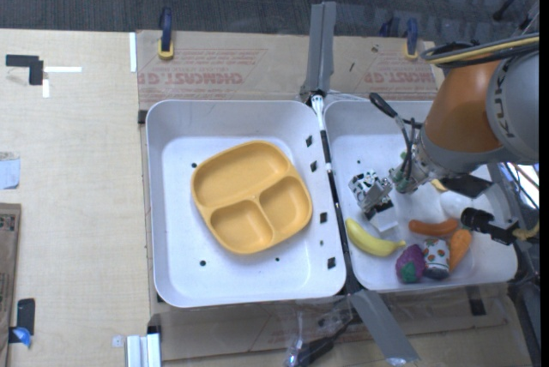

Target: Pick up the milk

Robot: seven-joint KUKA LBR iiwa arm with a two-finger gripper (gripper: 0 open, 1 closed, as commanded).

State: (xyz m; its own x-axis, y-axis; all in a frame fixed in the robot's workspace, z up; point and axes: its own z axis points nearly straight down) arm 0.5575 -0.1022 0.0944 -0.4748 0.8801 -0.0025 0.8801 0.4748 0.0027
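The milk, a small carton with black and white cow patches, lies in the left part of the right bin. My gripper is low in that bin, right against the carton's lower right side. From this angle I cannot make out whether the carton is between its parts. The grey arm with the orange band reaches in from the right and hides the bin floor behind it.
In the right bin, a banana lies near the front, with two carrots, a purple item and a small patterned can beside it. The left bin holds a yellow divided plate.
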